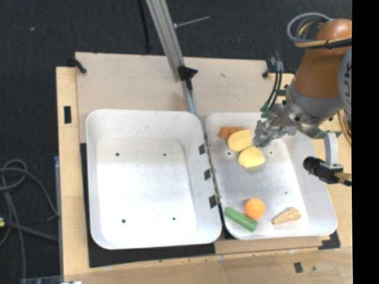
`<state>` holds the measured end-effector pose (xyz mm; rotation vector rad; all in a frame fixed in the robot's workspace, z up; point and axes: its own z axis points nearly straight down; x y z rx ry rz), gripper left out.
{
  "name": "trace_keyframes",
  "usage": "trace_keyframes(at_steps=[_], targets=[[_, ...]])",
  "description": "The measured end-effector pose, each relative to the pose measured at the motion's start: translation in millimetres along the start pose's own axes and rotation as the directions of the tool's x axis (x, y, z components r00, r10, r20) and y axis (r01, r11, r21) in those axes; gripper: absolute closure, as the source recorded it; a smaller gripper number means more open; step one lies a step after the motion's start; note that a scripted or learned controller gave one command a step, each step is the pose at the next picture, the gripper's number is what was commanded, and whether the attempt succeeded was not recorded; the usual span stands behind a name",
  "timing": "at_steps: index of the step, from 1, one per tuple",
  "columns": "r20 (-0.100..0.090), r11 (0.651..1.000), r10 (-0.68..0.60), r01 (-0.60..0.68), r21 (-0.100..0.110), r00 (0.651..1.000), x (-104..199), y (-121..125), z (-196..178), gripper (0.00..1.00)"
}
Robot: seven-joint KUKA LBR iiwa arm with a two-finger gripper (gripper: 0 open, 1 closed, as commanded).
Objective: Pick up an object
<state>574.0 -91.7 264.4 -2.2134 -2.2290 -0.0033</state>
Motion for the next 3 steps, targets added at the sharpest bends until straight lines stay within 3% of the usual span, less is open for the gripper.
trace_keyframes(at_steps=[3], targets=[[0.0, 1.0, -0.001, 0.001, 0.002, 1.0, 153, -17, 32, 1.0]])
